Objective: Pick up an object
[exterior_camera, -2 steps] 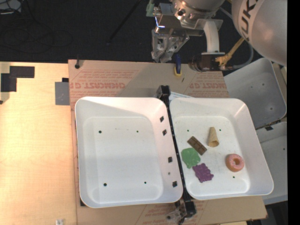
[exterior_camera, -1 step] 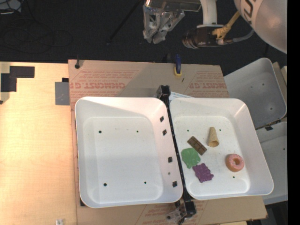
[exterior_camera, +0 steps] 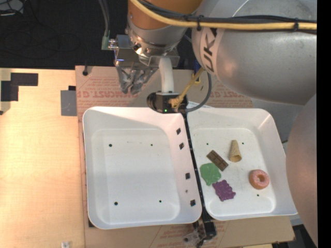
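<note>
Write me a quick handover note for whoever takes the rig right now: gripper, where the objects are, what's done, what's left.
Gripper: raised behind the bins' far edge, above the cardboard, with nothing visible between its fingers; whether it is open or shut cannot be told.
Objects: all five lie in the right bin: cone, brown bar, green piece, purple grape cluster, pink donut. The brown bar's end touches the green piece.
Done: no pick yet.
Left: bring the arm over the right bin, descend on one object, grasp it and lift it.
</note>
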`<act>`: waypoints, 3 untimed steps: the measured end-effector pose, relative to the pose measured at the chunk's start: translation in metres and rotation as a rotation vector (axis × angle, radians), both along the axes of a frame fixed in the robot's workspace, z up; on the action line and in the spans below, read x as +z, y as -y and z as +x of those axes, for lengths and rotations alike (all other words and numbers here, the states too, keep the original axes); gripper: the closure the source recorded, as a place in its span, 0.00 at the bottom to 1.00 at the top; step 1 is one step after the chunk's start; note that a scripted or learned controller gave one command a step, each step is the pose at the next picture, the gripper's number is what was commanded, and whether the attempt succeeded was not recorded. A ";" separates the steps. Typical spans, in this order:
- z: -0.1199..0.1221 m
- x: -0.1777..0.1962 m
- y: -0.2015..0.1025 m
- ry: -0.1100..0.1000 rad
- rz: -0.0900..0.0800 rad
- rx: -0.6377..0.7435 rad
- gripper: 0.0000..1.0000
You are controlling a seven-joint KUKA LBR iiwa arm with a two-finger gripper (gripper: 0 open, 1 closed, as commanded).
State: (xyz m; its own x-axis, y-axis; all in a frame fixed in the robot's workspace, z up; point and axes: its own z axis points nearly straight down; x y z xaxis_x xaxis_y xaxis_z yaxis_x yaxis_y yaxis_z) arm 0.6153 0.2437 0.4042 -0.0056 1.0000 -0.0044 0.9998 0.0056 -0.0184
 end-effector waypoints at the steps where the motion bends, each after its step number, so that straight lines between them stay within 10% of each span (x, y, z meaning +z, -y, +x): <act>1: 0.029 -0.001 -0.001 0.015 0.002 -0.005 1.00; 2: -0.043 0.055 0.037 0.020 0.005 -0.010 1.00; 3: -0.019 0.088 -0.001 0.019 0.005 -0.003 1.00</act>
State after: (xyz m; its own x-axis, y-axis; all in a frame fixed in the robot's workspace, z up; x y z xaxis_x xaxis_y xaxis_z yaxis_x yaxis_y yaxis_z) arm 0.5965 0.2443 0.4925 -0.0025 1.0000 0.0001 1.0000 0.0025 0.0005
